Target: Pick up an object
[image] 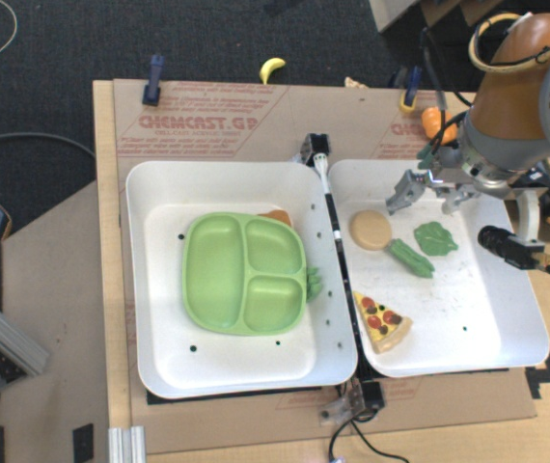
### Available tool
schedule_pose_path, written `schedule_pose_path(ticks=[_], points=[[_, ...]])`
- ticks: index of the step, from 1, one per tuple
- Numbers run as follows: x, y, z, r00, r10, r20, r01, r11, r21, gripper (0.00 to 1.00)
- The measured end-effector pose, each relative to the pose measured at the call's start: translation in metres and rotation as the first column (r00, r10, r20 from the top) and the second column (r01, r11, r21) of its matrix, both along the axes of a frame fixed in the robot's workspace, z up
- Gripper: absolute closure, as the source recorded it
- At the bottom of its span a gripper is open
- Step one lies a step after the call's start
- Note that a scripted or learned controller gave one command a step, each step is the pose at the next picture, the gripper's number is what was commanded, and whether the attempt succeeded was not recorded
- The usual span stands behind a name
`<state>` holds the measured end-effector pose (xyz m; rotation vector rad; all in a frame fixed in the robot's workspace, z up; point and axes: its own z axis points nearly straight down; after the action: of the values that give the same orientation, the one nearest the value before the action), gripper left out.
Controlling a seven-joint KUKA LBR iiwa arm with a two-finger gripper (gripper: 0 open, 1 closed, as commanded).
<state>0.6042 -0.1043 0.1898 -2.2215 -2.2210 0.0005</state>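
Observation:
My gripper (427,195) hangs over the back of the right bin (507,326), open, with nothing between its fingers. In front of it and slightly left lies a round tan cookie (371,229). A green leaf piece (435,237) sits just below the gripper, and a long green pod (412,258) lies beside it. A toy pizza slice (383,322) rests near the bin's front left corner. The left bin (150,258) holds a green divided plate (246,273), with an orange item (277,217) peeking out behind it.
A black part (507,244) juts in over the right bin's right rim. A small orange object (432,122) sits on the cardboard behind the gripper. Two blue clamps (151,79) hold the board's back edge. A yellow banana toy (272,68) lies beyond it.

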Motion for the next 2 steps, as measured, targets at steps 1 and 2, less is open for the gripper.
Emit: schedule_pose_path(ticks=[1,2], points=[[-0.057,0.118,-0.006,1.000,0.011,-0.007,-0.011,1.000,0.006,0.00],[-0.105,0.100,0.086,1.000,-0.001,0.006,0.001,1.000,0.000,0.00]])
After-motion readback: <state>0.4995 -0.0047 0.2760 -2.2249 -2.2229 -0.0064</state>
